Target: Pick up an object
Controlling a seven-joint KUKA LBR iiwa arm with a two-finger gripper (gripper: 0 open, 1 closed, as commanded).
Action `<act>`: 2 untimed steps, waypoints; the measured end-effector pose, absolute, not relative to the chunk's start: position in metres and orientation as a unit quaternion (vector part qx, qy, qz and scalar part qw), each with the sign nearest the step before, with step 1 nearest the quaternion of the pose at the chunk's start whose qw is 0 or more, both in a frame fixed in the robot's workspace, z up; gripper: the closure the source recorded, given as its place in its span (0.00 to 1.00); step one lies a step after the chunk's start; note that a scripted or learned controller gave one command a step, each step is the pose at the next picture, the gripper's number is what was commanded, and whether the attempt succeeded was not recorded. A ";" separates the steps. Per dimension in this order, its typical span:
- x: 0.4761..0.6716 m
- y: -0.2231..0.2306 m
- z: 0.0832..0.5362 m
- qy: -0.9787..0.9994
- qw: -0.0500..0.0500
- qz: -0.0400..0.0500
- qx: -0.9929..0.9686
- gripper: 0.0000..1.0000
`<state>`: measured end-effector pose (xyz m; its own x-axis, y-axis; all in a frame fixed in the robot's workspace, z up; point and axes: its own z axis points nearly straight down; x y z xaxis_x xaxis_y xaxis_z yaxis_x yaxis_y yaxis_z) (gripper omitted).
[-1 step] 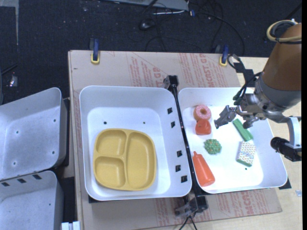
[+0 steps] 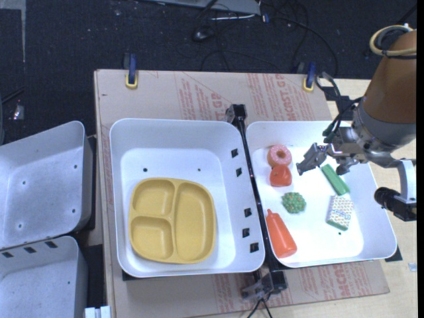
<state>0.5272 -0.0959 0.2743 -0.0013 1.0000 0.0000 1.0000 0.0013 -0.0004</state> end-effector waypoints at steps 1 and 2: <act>0.531 -0.095 0.213 -0.707 0.001 0.001 -0.708 0.00; 0.529 -0.101 0.152 -0.706 0.001 0.001 -0.708 0.00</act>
